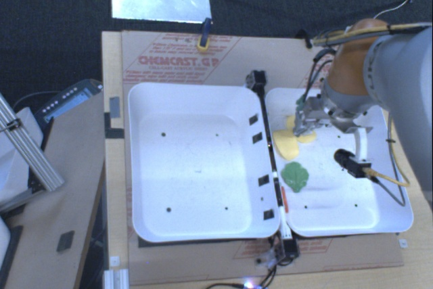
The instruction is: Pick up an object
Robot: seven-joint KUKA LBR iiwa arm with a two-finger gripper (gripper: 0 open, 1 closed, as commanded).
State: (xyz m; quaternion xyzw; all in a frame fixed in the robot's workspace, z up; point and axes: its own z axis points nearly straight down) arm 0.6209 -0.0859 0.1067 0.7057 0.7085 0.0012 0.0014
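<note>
In the right bin (338,216) lie pale yellow pieces (287,143) near its left wall, and a green leafy thing (295,176) just in front of them. My gripper (302,124) hangs low over the back part of the yellow pieces, at their upper right edge. The arm comes in from the right with its orange band above the wrist. The fingers point down onto the yellow pieces, and part of those pieces is hidden under them.
The left bin (196,159) stands beside the right one, with a black divider strip (267,152) between them. Both rest on a cardboard sheet (176,57). A yellow clip (202,44) sits at the cardboard's back edge.
</note>
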